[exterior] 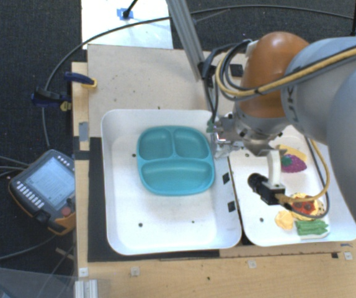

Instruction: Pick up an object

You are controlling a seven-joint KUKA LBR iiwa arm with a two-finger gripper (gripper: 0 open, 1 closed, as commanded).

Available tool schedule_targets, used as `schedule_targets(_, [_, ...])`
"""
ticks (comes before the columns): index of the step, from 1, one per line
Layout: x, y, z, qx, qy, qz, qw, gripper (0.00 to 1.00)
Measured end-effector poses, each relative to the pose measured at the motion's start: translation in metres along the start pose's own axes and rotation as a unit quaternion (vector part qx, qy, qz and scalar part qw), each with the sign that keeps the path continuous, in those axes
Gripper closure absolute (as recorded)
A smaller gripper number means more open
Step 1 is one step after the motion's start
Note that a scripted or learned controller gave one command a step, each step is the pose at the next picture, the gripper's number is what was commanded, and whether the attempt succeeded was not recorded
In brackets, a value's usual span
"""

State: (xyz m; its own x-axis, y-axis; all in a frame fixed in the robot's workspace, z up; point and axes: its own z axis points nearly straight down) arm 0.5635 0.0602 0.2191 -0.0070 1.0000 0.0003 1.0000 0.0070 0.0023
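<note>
In the left bin (122,216) lies a teal divided plate (175,160). The right bin (252,228) holds a purple bunch of grapes (293,163), a red and orange piece (302,207), a yellow piece (283,220) and a green piece (311,228), all near its right and front side. My gripper (220,138) hangs under the orange-banded wrist, over the wall between the two bins and just beside the plate's right rim. Nothing shows in its grasp.
A teach pendant (44,188) lies on the floor left of the bench. Blue clamps (79,79) grip the bench's left edge. Cables loop behind the bins. My arm covers the far part of the right bin.
</note>
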Motion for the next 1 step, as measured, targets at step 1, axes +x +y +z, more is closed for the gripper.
schedule_targets(1, [0.0474, 0.0162, 0.0066, 0.0, 0.0, 0.0, 1.0, 1.0])
